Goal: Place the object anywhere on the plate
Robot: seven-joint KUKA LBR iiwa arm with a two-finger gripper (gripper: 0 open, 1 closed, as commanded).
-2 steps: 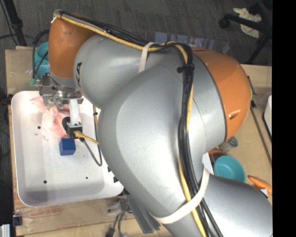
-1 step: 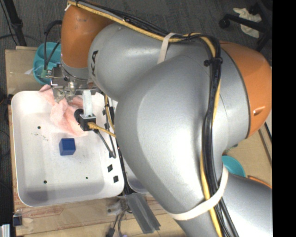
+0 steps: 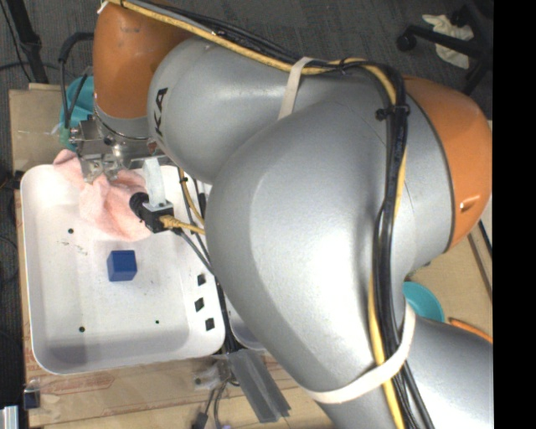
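— Blue cube (image 3: 122, 266), where is it sitting?

— It is lying on the floor of the left white bin (image 3: 50, 335), about the middle, apart from everything else. The bin floor is showing a few dark specks and small holes. The bin itself is resting on a wooden bench (image 3: 21, 109), whose pale edge is peeking out at the left and along the bottom.

— And further along?

— At the bin's upper corner a pink cloth (image 3: 107, 205) is lying crumpled, spilling over the rim. The gripper (image 3: 99, 159) is hanging right over that cloth; whether its fingers are parted or closed, I cannot tell, since the wrist is covering them. Something teal (image 3: 78, 92) is showing just behind it.

— What about the arm?

— The grey arm (image 3: 335, 235), with orange bands and black and yellow cables, is taking up most of the middle and right, hiding the second bin. A blue plate (image 3: 423, 300) is peeking out at the arm's lower right edge.

— The room?

— Dark grey carpet (image 3: 268, 25) is running across the top, with a chair base (image 3: 435, 38) at the upper right.
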